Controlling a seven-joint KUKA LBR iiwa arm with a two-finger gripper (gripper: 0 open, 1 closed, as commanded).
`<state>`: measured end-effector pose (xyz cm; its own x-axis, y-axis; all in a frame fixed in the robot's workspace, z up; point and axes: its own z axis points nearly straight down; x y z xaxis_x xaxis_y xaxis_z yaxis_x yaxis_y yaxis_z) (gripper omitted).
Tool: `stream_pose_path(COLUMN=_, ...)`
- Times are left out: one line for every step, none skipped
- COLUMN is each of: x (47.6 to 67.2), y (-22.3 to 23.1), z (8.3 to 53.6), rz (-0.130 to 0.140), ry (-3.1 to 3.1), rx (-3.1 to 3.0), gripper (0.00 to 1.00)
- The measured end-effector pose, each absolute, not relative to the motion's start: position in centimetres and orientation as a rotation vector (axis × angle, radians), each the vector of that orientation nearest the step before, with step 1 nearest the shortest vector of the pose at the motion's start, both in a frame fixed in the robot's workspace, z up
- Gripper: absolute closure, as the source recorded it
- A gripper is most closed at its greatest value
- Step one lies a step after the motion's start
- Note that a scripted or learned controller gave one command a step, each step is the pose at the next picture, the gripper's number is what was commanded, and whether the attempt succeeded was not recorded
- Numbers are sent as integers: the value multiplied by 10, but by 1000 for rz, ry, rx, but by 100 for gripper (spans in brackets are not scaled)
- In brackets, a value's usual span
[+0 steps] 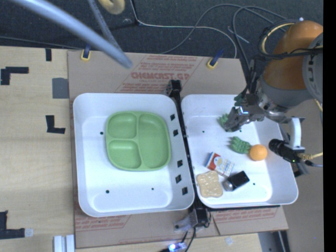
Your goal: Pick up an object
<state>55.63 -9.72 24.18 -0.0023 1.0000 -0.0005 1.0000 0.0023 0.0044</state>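
Note:
My gripper [237, 115] is low over the back of the right bin [281, 193], reaching in from the right. A dark green object [226, 121] lies right at its tip, touching or partly under it; I cannot tell whether it is gripped. In front of it lie a lighter green toy [240, 145] and an orange ball [258, 152]. Further forward are a small red, white and blue packet [219, 164], a slice of toast [209, 184] and a black and silver object [237, 180].
The left bin [86, 193] holds a green divided plate [138, 140]. A black divider [180, 140] runs between the bins. Cables trail behind the bins, and a grey pole [63, 20] crosses the upper left.

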Motion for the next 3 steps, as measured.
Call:
stream_pose_path(x=551, y=-41, z=245, rz=0, ry=2228, rx=2217, gripper=100)
stream_pose_path(x=552, y=13, z=247, rz=0, ry=2230, rx=2215, gripper=100)
stream_pose_path(x=546, y=69, z=228, rz=-4, ry=2228, rx=2218, gripper=100)
